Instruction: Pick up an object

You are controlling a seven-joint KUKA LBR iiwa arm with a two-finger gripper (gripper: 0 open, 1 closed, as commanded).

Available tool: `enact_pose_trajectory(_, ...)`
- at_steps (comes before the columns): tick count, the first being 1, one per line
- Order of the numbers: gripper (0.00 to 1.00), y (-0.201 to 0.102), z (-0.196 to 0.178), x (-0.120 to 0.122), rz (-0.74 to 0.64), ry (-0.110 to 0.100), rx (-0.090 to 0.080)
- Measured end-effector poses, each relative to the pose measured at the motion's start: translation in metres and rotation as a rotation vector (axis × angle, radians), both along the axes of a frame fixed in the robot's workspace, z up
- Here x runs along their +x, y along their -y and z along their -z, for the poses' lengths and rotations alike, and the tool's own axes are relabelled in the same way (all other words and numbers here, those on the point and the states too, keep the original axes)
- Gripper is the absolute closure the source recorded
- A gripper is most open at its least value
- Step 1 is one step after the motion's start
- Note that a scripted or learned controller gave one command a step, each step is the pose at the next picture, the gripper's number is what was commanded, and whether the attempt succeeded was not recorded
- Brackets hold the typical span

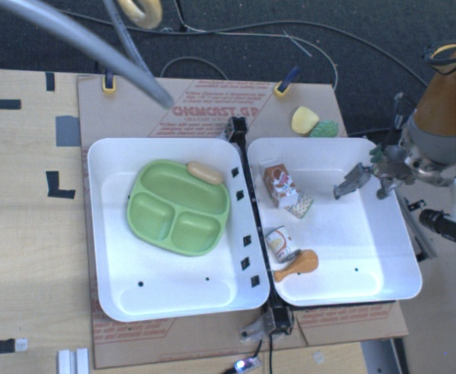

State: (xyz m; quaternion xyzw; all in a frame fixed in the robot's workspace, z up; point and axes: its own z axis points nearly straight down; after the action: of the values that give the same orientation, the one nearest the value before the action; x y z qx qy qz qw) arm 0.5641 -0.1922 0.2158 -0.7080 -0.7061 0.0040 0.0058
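Observation:
The right bin (383, 283) holds a small red and white carton (278, 182) with a pale packet (299, 205) against it. Lower down lie a small printed can-like item (281, 242) and an orange drumstick toy (298, 264). My gripper (360, 192) hangs over the upper right part of this bin, to the right of the carton. It is open, and nothing sits between its fingers. The left bin (111, 287) carries a green divided plate (179, 206) with a tan bread roll (204, 172) on its top edge.
Behind the right bin, a yellow block (305, 119) and a green piece (326, 128) rest on the cardboard. A black divider with clips (247, 209) runs between the bins. A grey pole (79, 33) crosses the top left corner.

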Motion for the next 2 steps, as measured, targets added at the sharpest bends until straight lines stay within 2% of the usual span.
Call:
enact_pose_trajectory(1, 0.0, 0.0, -0.007, 0.003, -0.004, 0.012, -0.003)
enact_pose_trajectory(2, 0.0, -0.011, 0.05, 0.003, -0.004, 0.007, -0.002)
